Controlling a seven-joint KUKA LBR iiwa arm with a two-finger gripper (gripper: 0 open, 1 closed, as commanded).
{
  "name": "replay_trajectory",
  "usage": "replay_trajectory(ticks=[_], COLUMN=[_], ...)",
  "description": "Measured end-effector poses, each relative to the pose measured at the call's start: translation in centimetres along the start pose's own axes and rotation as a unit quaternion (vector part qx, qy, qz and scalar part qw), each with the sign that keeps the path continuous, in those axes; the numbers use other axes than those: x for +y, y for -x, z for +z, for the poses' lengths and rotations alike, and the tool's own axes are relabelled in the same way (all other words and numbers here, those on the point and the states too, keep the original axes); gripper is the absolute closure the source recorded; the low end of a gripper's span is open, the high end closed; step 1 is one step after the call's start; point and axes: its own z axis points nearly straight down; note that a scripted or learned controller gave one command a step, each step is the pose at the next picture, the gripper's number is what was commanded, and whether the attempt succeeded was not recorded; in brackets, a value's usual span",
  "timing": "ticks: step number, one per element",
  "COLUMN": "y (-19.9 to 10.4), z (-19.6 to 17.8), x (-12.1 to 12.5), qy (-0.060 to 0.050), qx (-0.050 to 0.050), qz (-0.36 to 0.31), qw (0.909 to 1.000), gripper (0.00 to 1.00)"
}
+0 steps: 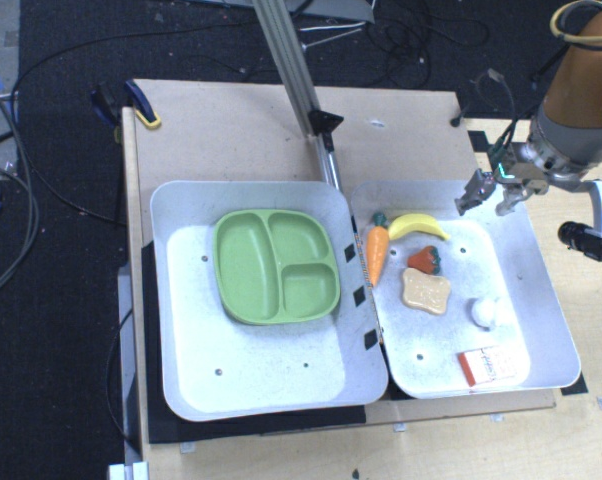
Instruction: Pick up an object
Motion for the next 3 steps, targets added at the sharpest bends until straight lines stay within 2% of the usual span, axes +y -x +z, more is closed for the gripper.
replay_trajectory(ticks=[1, 2, 3], y=[0.0, 0.2, 0.2], z=[-0.1, 5.9, 10.2], x=[0.1, -0.6, -0.6], qy=[0.002, 0.000, 0.000], qx=[0.000, 0.000, 0.000], qz=[0.000, 0.001, 0.001], qw=[1.0000, 1.0000, 1.0000], gripper=[0.00, 0.00, 0.00])
